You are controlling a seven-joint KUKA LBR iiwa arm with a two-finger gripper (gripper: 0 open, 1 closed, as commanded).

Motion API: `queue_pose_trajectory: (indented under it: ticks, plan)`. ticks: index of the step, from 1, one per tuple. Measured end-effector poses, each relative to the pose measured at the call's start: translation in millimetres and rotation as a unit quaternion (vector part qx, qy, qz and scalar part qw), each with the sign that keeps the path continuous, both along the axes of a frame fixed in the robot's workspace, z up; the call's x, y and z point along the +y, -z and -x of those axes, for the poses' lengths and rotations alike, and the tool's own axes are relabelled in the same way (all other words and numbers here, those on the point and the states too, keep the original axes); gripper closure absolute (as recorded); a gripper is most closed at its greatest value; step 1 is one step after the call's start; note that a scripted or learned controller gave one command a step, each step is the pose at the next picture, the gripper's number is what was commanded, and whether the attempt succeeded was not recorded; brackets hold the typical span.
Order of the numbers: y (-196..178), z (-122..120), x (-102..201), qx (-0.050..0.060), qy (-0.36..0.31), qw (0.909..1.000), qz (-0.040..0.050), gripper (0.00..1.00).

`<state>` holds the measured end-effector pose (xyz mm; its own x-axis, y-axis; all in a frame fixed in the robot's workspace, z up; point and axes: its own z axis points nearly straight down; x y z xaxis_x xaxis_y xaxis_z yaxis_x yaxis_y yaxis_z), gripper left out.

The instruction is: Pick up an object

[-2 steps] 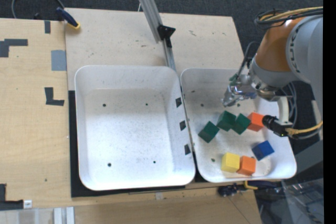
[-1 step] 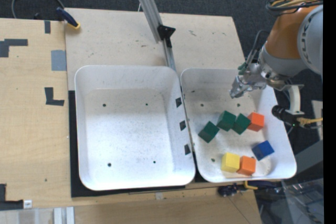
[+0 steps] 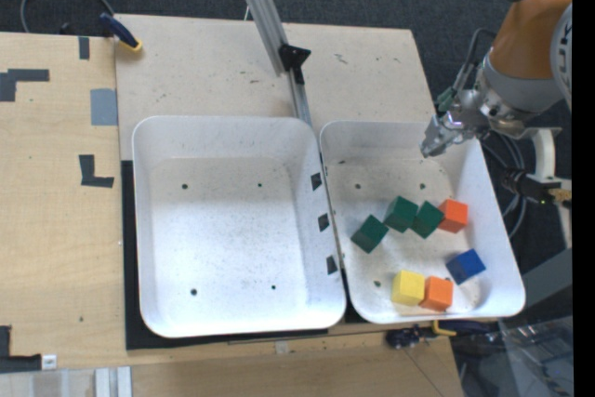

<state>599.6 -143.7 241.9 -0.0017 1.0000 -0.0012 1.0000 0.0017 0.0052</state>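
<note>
The big bench holds two white bins. The left bin sits beside the right bin, where the blocks lie. The grey arm reaches in from the right, and its gripper hangs over the far end of that bin — I cannot tell how wide it is. The blue block sits a little apart. It looks small, hard and light — best pinched on two flat sides.
</note>
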Motion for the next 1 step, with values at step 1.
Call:
queue_pose_trajectory:
  ticks: [1]
  plan:
    - [11.0,19.1,48.4,0.004,-0.001,1.0,-0.0011,1.0]
